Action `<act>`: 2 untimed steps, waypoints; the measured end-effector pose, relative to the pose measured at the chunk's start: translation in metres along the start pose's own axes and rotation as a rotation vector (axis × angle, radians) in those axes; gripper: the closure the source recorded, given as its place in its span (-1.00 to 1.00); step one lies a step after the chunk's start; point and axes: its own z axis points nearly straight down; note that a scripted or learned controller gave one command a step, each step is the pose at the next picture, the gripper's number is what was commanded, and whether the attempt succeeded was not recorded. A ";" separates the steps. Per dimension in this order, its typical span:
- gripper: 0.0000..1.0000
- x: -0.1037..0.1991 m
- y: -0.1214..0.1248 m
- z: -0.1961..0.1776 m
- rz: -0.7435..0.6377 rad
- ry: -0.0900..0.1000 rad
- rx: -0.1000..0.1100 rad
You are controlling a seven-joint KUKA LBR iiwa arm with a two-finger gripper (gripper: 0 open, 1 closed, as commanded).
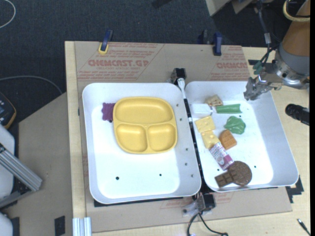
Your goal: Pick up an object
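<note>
your end effector (252,91) hangs over the top right corner of the right bin (275,132), just inside its rim. can't tell its state from this angle, too small and dark, and nothing shows in it. so my read is the pick hasn't begun, you're at the approach.

targets all sit in the right bin, left of and below the tool. nearest is the green stick (227,109), lying roughly flat and crosswise, w/ a small tan piece (214,101) just above its left end and a white piece (201,109) to its left. below that is the green leaf-shaped item (235,125), then the orange block (227,139) just below it. yellow cheese wedge (206,130) lies near the divider, the pink wrapped bar (220,155) under it, and the brown cookie (236,173) at the bottom.

go for the green stick imo: closest, and open floor on its right. bracket its short axis, come straight down. the leaf item is lumpy and close to the orange block, riskier.

room: the right half of the bin floor is bare, good lane for a descent. watch the bin's top rim and right wall beside the tool. avoid the centre ridge btwn bins, the cheese crowds it. left bin (98,146) holds a yellow divided plate (145,124) w/ a purple thing (107,111) at its left edge, well apart from you.
</note>
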 end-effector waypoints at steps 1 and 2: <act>1.00 0.047 0.006 -0.005 0.000 0.000 -0.001; 1.00 0.096 0.007 0.010 0.000 0.001 0.004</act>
